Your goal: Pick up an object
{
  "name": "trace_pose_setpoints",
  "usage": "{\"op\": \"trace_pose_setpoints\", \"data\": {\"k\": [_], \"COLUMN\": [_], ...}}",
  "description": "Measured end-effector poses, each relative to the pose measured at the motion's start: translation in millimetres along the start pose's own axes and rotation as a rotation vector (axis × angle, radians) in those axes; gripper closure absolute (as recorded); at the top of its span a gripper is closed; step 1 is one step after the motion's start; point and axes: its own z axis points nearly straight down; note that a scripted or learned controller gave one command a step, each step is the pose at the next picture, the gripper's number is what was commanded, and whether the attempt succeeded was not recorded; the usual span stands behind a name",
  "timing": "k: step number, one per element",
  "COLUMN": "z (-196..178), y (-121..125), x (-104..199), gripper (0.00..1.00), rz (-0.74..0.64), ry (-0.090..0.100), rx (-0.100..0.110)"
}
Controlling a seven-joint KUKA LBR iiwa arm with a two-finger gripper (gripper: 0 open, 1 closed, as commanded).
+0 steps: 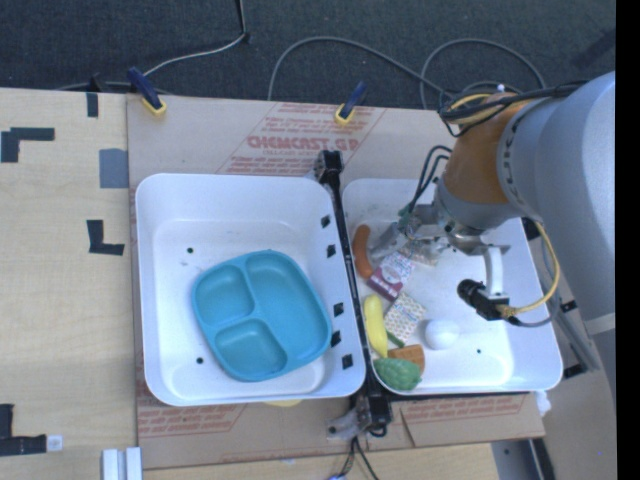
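Observation:
My gripper (420,236) is down inside the right bin (520,368), near its upper left part, under the grey arm with the orange band (478,163). Directly at its lower left lies a pink and white packet (392,272), and the gripper looks to be touching or just above it. An orange sausage-like piece (360,249) lies by the bin's left wall. Further toward the front are a yellow banana (374,325), a checkered cracker (404,315), a white egg (440,333), a green item (398,372) and a small orange piece (409,353).
The left bin (170,208) holds a blue divided plate (260,313). A black divider (338,258) runs between the bins. Cables hang from the wrist over the right bin's right half (500,303). Clamps sit on the cardboard at the back (350,103).

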Motion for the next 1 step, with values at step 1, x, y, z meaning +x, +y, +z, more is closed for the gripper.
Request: {"op": "trace_pose_setpoints", "data": {"k": [1], "z": [2.9], "y": [44.1], "x": [5.5], "gripper": [0.0], "rz": [0.0], "ry": [0.0], "rx": [0.023]}}
